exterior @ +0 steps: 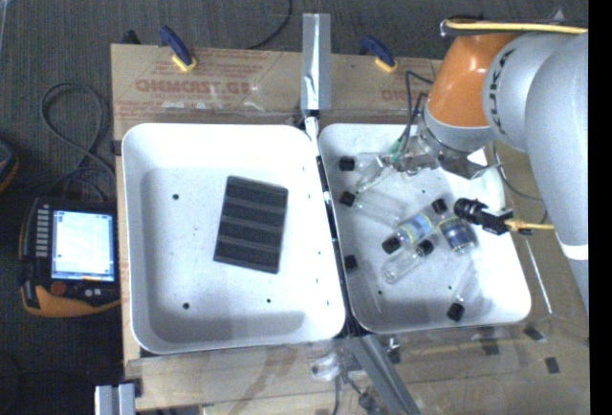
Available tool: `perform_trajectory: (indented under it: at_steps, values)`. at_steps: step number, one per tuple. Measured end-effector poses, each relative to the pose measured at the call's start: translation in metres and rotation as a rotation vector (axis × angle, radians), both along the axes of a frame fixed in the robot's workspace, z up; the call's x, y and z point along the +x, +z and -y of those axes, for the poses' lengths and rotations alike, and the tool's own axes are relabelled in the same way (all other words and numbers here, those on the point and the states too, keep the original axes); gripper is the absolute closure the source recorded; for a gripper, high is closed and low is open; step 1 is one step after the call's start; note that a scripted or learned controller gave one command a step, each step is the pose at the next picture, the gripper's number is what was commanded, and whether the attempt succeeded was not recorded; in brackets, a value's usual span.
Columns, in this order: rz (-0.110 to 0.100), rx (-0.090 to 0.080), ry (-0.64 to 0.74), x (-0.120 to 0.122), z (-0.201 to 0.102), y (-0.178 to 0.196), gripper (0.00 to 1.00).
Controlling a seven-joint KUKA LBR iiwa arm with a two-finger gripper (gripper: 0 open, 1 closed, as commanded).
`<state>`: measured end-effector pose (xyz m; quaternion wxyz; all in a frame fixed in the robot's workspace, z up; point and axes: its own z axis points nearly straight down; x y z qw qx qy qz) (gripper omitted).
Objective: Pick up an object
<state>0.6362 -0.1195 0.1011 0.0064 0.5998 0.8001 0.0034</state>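
A black ribbed rectangular pad [251, 224] lies flat in the middle of the left bin [153, 308]. Several small clear bottles with black caps are scattered in the right bin [516, 303]. Two of them carry blue labels, one [414, 231] at the centre and one [457, 236] just right of it. Another clear bottle [366, 177] lies near the far left corner. My gripper [400, 158] hangs low over the far part of the right bin, just right of that bottle, under the orange wrist band. Nothing visibly sits between its fingers.
The ridge where the two bins meet [328, 212] runs down the middle. A metal post [315, 69] stands behind it. Blue clamps [177, 45] hold the backboard. A lit pendant [72, 255] lies on the floor to the left.
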Motion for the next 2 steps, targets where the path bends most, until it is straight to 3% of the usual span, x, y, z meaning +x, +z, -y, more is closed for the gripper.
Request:
perform_trajectory:
  at_steps: [1, 2]
  values:
    - [0.001, 0.001, -0.002, 0.0, 0.0001, 0.009, 1.0]
    - [0.0, 0.001, -0.001, -0.0001, -0.0002, 0.0088, 0.0]
